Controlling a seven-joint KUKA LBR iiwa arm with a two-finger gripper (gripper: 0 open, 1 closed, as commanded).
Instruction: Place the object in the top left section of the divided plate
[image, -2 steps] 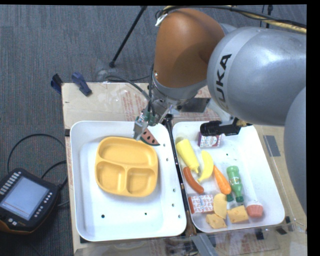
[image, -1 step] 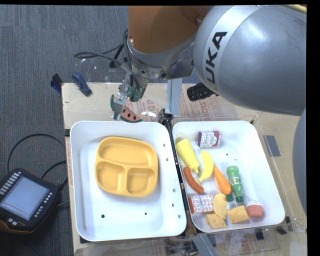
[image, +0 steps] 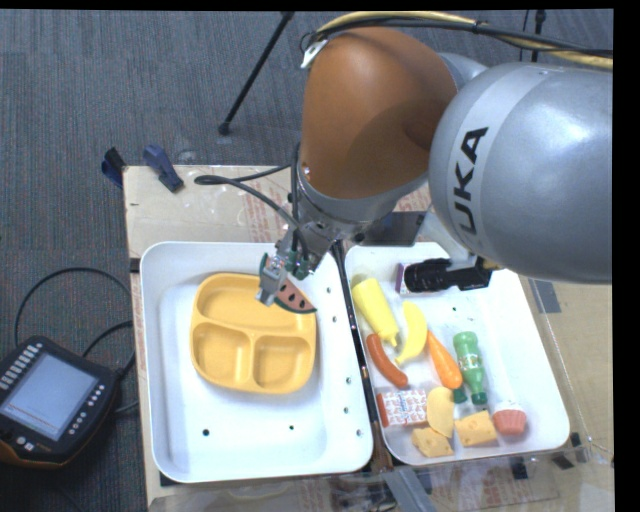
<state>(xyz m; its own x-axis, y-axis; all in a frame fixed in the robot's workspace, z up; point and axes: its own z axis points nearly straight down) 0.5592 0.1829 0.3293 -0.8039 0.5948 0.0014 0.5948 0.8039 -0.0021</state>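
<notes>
Watermelon slice (image: 297, 298) pinched in our end effector (image: 274, 282) at the yellow divided plate's (image: 255, 345) upper-right rim, so we judge placement pending.

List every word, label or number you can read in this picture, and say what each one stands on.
"UKA" on the grey arm; its first letter is cut off by the arm's curve.
The screen of the handheld pendant is too small and blurred to read.
The red-and-white packet in the right bin bears a pattern, but no text can be read.
</notes>
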